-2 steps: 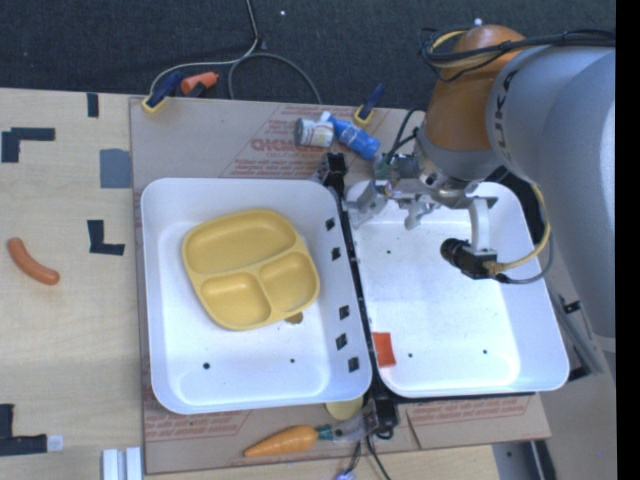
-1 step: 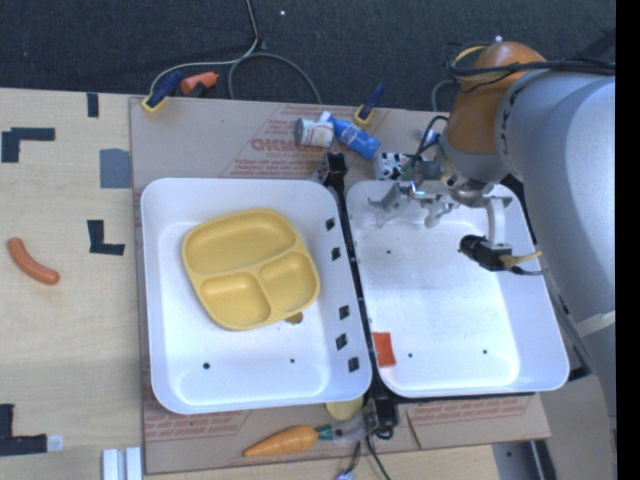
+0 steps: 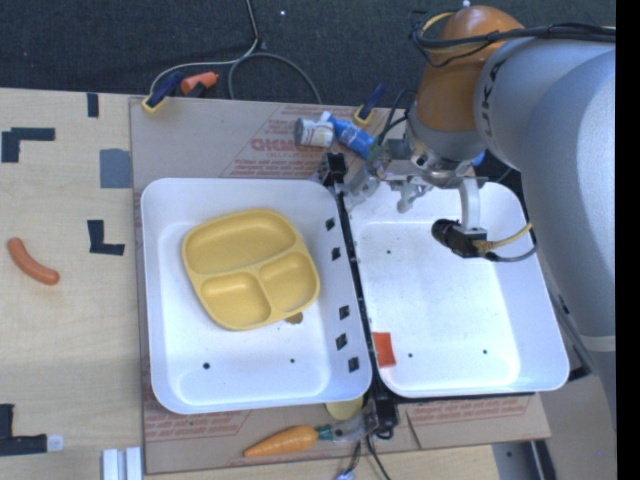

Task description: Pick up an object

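smooth yellow three-compartment plate (image 3: 252,267) lies in glossy left bin (image 3: 165,268).

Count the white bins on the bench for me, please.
2. The left bin holds a yellow divided plate; the right bin sits beside it, under the arm's gripper. None looks hidden.
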`<action>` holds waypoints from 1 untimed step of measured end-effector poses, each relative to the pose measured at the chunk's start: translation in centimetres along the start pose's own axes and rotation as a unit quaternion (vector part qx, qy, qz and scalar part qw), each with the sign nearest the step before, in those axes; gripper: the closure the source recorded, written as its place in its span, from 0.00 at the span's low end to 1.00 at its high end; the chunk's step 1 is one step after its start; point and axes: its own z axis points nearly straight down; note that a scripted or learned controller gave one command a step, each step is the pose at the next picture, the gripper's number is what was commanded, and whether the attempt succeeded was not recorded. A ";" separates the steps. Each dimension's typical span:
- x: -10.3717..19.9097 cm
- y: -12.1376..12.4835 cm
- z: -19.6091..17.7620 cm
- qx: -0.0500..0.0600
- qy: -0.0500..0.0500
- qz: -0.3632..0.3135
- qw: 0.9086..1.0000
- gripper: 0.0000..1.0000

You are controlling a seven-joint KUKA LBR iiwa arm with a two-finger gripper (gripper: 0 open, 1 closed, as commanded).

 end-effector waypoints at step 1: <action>-2.9 -10.9 0.4 0.006 -0.001 0.006 1.000 0.00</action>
